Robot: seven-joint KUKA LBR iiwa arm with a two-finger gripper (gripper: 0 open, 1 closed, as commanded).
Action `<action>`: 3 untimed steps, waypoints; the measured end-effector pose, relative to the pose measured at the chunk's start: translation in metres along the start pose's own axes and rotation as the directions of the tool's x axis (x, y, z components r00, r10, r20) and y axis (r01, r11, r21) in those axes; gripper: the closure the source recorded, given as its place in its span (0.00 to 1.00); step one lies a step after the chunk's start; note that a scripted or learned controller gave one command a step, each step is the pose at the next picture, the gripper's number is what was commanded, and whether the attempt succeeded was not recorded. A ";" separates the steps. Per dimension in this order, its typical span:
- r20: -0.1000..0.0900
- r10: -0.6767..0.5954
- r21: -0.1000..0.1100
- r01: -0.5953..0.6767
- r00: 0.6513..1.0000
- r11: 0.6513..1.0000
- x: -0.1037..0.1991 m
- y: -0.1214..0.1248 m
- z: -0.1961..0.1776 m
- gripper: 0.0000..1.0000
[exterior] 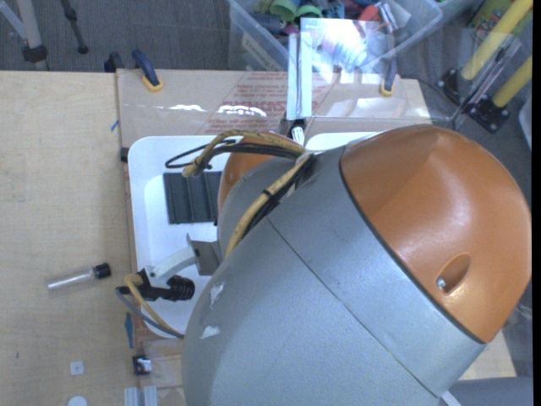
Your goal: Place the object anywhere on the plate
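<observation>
- The arm (363,269) reached in low over the near white bin (148,214). Its grey body and orange band covered most of that bin and nearly all of the one beside it.
- The hand (203,257) sat under the arm at the bin's near side, pointing down at the bin floor. I could not tell whether it was open, closed or gripping anything, because the arm hid its working end.
- A dark ribbed block (191,198) lay flat on the bin floor, near the hand but apart from it. I judged this to be the object to be moved, and nothing suggested it had been lifted.
- I could not tell where the plate was. If it was in either bin, the arm was over it.
- A small clear vial (80,276) with a black cap lay on its side on the wooden surface (59,159), well away from the bin, so it looked like stray clutter with no part in the job.
- A clear tub (338,11) of bright toys stood beyond the bins, out of the working area, probably as spare stock.
</observation>
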State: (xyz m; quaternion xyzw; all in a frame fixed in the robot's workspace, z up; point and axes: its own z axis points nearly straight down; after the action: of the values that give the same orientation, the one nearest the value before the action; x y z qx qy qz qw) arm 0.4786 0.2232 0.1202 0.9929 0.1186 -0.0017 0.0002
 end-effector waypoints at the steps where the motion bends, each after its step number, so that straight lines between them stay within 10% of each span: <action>1: 0.004 -0.455 0.004 0.455 0.891 0.891 0.005 -0.001 0.026 1.00; 2: -0.022 0.040 0.003 -0.040 0.999 0.999 0.006 -0.001 0.029 1.00; 3: -0.005 0.040 -0.002 -0.040 0.999 0.999 0.072 0.018 -0.088 1.00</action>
State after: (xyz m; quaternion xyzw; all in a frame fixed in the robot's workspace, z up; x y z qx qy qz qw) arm 0.5531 0.2231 0.2076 0.9951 0.0987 0.0011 0.0007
